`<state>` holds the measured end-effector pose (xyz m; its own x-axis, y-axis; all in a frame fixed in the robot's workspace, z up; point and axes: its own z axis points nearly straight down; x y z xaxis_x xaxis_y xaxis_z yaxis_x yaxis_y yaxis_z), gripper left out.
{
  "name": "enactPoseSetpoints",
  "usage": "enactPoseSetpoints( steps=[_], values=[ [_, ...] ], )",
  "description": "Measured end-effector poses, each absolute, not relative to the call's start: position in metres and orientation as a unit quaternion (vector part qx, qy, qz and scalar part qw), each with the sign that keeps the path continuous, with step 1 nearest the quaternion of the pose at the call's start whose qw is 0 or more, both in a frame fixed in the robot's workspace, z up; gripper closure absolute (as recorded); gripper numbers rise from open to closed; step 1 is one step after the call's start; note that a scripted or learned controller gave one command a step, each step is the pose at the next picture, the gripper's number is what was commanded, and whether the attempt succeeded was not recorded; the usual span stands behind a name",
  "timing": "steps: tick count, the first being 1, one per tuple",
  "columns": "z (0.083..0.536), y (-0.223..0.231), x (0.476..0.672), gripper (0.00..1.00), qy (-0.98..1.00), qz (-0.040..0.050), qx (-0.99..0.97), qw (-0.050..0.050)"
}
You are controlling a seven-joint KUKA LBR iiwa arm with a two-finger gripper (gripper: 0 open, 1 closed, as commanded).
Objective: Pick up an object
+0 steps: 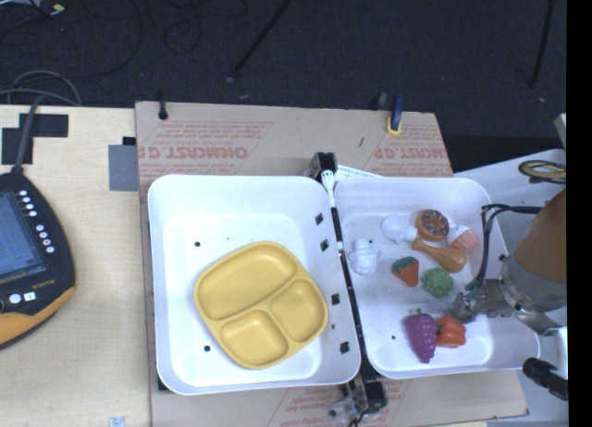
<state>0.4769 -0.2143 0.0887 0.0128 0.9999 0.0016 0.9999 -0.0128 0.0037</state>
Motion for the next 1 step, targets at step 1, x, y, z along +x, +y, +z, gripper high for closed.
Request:
enactPoseSetpoints(
  steps=[1],
  values=[
    [0.0886,-0.2143,0.4769,1.0,0.702,0.0019,0.712,0.001]
  ],
)
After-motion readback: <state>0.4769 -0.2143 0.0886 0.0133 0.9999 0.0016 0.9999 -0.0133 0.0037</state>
